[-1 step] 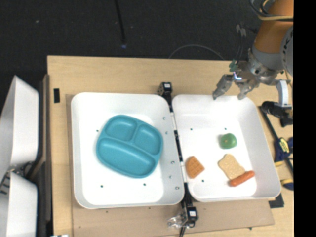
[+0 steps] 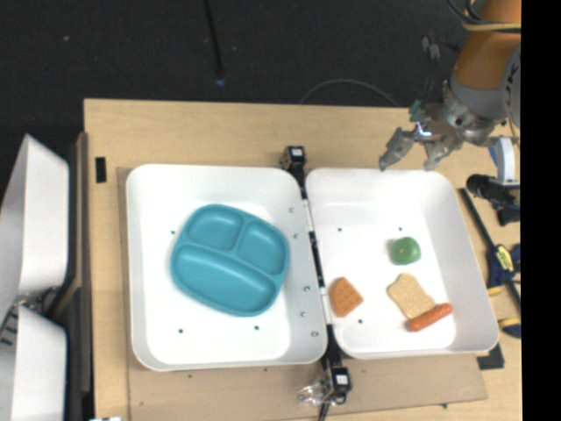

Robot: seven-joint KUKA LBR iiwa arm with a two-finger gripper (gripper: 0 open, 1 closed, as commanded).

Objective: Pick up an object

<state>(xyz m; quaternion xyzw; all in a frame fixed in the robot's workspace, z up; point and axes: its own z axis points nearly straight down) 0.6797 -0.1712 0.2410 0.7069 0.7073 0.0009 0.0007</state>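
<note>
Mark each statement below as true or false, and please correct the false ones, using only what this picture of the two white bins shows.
1. The blue plastic divided plate lies in the left white bin. True.
2. The small round green object lies on the blue plate. False: it lies in the right white bin, apart from the plate.
3. The two-finger gripper is above the far edge of the right bin, with nothing between its fingers. True.
4. The orange carrot-shaped piece lies next to the tan bread-slice piece. True.
5. The orange-brown waffle-like piece lies in the left bin. False: it lies in the right bin, near the divider.
</note>
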